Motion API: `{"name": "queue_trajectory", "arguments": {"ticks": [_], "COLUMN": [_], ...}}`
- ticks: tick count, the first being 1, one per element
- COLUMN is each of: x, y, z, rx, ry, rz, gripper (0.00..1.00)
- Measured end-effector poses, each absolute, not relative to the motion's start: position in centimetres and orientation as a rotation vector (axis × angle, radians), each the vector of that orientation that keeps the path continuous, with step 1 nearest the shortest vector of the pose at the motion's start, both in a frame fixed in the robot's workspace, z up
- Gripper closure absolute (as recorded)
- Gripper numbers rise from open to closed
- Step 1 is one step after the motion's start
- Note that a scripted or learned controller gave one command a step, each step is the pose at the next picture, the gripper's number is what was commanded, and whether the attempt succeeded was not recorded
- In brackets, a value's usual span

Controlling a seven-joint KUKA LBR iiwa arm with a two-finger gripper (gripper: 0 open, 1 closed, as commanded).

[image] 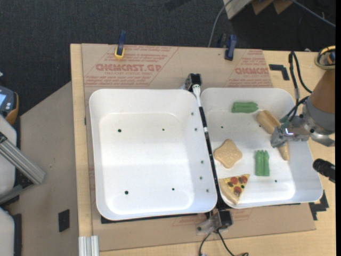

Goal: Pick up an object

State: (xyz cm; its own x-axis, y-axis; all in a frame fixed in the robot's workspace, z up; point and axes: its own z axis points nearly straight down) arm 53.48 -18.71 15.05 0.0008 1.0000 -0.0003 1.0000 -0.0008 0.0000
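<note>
Two white bins side by side on the bench: left bin [106, 159] and right bin [306, 188]. In the right bin, several toy foods. Toward the far side, a green piece [244, 108] lying with its long axis left to right. Just right of it, a tan bread-like roll [267, 121], long axis slanting from far-left to near-right, its near-right end running in under the gripper [281, 139]. Near the bin's middle, a tan toast-shaped piece [228, 153]. To its right, a second green piece [261, 162], long axis running near to far. At the near-left corner, a pizza slice [235, 187], tip pointing near, crust toward the far side. Grey arm reaching in from the right, gripper low over the right side of the bin, touching or just above the roll's end; jaw state impossible to tell here.
</note>
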Motion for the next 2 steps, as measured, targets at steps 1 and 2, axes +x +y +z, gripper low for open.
{"name": "queue_trajectory", "arguments": {"ticks": [1,2], "x": [53.48,53.48], "y": [-18.71,-18.71], "z": [15.05,15.05], "rx": [2.222,2.222], "ry": [2.220,2.220], "rz": [0.000,0.000], "gripper": [0.00,0.00]}}
